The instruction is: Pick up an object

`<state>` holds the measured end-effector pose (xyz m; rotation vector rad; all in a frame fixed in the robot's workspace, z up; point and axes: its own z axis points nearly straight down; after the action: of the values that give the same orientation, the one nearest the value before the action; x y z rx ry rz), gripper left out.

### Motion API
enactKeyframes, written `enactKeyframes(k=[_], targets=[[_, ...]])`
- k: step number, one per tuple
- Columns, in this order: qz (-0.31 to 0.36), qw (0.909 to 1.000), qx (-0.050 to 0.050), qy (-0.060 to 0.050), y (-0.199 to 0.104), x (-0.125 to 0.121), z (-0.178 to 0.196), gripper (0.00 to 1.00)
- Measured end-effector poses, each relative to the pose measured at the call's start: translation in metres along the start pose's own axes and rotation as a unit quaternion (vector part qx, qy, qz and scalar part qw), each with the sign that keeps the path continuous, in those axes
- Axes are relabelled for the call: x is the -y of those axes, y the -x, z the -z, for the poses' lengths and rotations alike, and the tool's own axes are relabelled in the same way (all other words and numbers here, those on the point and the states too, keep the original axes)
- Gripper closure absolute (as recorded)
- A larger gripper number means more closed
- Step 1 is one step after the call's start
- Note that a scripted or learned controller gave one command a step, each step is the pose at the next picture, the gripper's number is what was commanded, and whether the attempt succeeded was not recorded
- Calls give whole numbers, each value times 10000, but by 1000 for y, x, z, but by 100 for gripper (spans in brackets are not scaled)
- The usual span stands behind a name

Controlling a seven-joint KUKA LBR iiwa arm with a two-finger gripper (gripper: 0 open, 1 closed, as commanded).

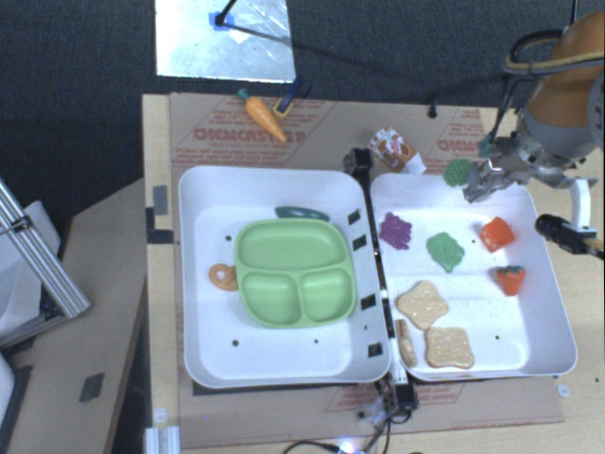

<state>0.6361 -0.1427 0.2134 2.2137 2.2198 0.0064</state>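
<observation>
My two bins point(284, 183) look like smooth glossy white plastic; the green tray point(288, 272) looks matt plastic; bench board point(312, 126) looks like cardboard.

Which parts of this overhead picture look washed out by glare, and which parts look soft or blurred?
In the camera view, the foil sheet at the top glares brightest, and the white bins are nearly bleached. The whole view is slightly soft. The gripper at the right bin's far edge is blurred enough that its state cannot be read.

Open floor in right bin point(548, 343) right of toast slices point(435, 324); purple grapes point(395, 231), green broccoli point(444, 251), orange pepper point(497, 234) crowd above them.
</observation>
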Motion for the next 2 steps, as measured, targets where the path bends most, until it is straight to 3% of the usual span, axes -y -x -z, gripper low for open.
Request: enactKeyframes(k=[1,2], targets=[[6,10000,-6,-17,0,-1,12,100],[35,10000,-18,-22,-51,-4,22,100]])
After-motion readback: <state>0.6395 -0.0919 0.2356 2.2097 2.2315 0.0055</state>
